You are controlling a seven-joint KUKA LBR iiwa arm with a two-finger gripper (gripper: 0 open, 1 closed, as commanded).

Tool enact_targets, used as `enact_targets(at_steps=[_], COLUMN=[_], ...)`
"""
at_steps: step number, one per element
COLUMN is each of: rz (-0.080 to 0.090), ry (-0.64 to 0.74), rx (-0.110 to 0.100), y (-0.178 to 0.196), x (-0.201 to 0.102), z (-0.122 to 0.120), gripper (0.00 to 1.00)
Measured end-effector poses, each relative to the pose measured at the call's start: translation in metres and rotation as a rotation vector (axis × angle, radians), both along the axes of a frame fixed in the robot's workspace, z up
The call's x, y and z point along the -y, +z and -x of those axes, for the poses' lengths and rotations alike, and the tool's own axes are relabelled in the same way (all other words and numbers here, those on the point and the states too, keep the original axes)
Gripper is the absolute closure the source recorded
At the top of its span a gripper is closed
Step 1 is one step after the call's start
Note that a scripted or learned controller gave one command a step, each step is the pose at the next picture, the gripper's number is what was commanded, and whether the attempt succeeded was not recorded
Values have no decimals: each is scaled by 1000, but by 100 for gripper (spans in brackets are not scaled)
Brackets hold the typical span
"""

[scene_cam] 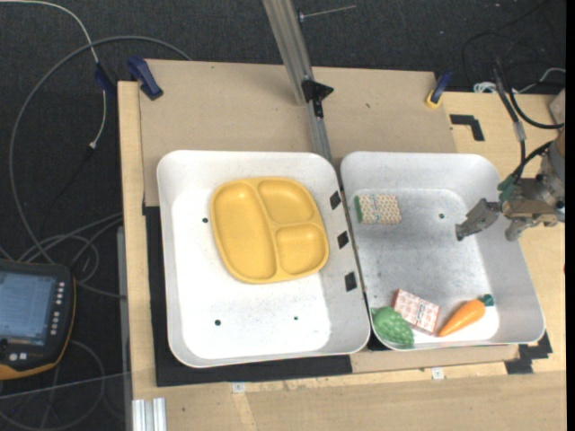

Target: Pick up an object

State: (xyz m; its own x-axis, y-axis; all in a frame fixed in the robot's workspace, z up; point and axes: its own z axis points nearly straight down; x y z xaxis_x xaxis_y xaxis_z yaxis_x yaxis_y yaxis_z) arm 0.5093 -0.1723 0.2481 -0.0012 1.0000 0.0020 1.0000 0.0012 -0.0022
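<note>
The setting is probably a robotics lab: a plywood bench (269, 88) held by blue clamps (144, 77), loose cables (54, 151) across dark carpet, and a teach pendant (31, 317) at left.

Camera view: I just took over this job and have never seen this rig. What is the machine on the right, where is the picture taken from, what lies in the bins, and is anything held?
The picture comes from one camera fixed above the bench, looking down at a slant. The machine at the right is a robot arm; its gripper hangs over the right bin with its fingers spread and nothing between them. That bin holds a small patterned block near the back, and at the front a green leafy toy, a red patterned packet and a toy carrot. The left bin holds a yellow divided plate.
</note>
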Motion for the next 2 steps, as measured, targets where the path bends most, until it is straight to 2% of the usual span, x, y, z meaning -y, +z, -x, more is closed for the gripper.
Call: enact_targets(at_steps=[1,2], rz=[0,-2], ry=[0,-1], rx=[0,-6], y=[0,-63], x=[0,-4], z=[0,0], gripper=[0,0])
